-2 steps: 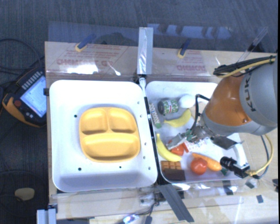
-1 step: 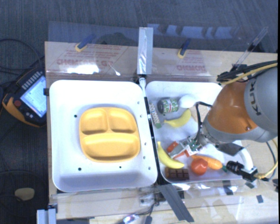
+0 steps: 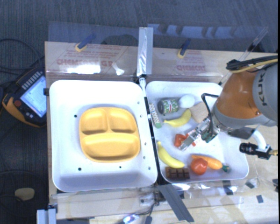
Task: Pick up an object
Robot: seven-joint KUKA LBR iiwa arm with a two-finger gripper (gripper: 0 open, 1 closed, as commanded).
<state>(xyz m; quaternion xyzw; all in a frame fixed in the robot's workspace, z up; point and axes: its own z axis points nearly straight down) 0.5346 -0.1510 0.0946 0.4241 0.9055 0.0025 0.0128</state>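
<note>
- Two shallow white bins are set side by side on the table (image 3: 266,59); the left bin (image 3: 65,125) is occupied by a yellow divided tray (image 3: 110,133) lying flat near its middle; the right bin (image 3: 233,171) carries a scatter of small things.
- The arm (image 3: 240,99) is seen reaching in from the table's right edge, its orange band above the right bin's right side; the jaws (image 3: 192,141) are lowered near the middle of that bin.
- How far the jaws are parted cannot be told, and nothing can be made out between them; a small red object (image 3: 180,139) is found just beside them, on the side towards the left bin.
- Towards the far edge of the right bin a green can (image 3: 168,106) is laid on its side, with a white egg (image 3: 187,100) just beside it; a yellow banana (image 3: 178,120) is placed just in front of these.
- Along the near edge of the right bin a second banana (image 3: 169,157), a brown chocolate bar (image 3: 177,173), a red tomato (image 3: 199,166) and an orange carrot (image 3: 211,161) are gathered; the tomato and carrot are touching.
</note>
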